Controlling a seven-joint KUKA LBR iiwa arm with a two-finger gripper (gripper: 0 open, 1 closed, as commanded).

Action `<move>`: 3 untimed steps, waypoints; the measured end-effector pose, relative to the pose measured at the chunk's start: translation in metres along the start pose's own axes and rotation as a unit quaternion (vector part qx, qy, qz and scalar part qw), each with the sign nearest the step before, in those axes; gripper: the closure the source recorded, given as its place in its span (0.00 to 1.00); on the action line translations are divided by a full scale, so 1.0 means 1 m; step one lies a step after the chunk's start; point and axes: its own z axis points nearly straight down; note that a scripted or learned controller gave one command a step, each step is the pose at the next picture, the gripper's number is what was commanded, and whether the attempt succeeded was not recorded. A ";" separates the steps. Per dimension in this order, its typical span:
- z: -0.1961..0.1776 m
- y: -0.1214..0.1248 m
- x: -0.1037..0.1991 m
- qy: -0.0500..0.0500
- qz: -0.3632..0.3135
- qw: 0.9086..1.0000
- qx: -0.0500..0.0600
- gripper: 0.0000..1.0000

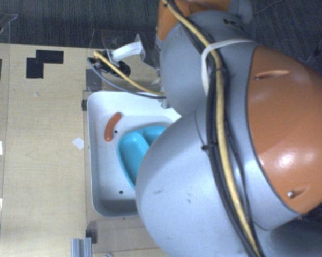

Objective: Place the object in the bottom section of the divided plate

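A light blue divided plate [135,153] lies in the white bin [99,143], with most of it hidden under the arm. Next to the plate's upper left edge, an orange carrot-shaped object [111,127] rests on the bin floor. The grey arm with its orange bands [230,143] covers the whole right side of the view and hides the gripper.
A light wooden bench top [37,154] stretches to the left of the bin, with black marks [43,62] near its far edge and a small white scrap [78,142] by the bin. Yellow and black cables [118,74] and a white fitting [127,51] sit above the bin's far rim.
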 end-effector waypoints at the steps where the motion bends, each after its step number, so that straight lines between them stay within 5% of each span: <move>1: -0.057 -0.022 0.023 0.000 0.000 1.000 0.000 1.00; 2: -0.056 -0.021 0.023 -0.001 0.000 1.000 0.000 0.00; 3: -0.158 0.001 0.034 0.000 -0.049 0.999 0.000 0.00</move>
